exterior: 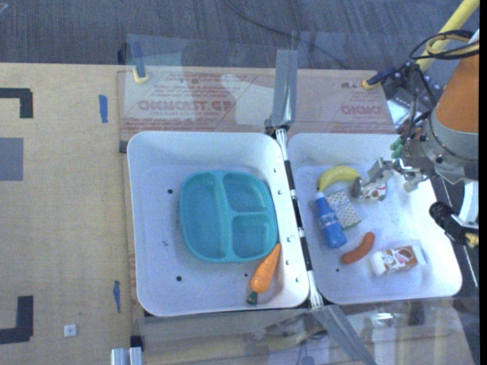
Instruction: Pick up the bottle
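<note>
Camera view, right bin (pixel 449 280): bottle (pixel 329 221), blue with white cap, lying flat at left-centre, touching a speckled packet (pixel 348 211), below a banana (pixel 338 176). Claw (pixel 378 176) at upper right of the bin, apart from it; I cannot tell its spread. I judge the bottle light, stiff, slippery and prone to roll; take mid-body, across its width.

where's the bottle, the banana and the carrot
blue bottle (pixel 330 225), camera view, middle of its body
banana (pixel 338 176), camera view, middle of its curve
carrot (pixel 265 268), camera view, orange body
</note>
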{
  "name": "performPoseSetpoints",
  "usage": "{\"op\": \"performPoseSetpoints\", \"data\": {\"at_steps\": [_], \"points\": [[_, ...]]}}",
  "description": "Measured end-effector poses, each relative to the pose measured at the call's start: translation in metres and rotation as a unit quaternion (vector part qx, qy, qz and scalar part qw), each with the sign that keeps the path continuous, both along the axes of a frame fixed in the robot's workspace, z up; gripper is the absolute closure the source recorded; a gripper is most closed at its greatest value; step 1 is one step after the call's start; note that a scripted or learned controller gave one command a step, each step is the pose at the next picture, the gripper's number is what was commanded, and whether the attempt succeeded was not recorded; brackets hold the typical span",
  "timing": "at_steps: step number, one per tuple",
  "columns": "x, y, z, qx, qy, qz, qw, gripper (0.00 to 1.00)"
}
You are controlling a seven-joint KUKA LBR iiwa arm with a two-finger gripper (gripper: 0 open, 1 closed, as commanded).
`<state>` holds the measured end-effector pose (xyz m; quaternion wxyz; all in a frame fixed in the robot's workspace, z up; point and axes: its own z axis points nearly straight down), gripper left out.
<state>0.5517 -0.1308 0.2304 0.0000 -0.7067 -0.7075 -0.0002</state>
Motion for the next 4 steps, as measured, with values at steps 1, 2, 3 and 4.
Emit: {"op": "performPoseSetpoints", "data": {"at_steps": [1,2,3,4], "points": [[0.010,0.063,-0.046,0.0000,0.000,-0.007,1.0000,0.00],[-0.013,0.033,-0.139,-0.0009,-0.006,0.018,0.9998,0.00],[-0.011,0.034,-0.127,0.0004,-0.009,0.018,0.9998,1.00],[0.049,0.063,-0.034,-0.0004,0.000,-0.020,0.9998,1.00]]}}
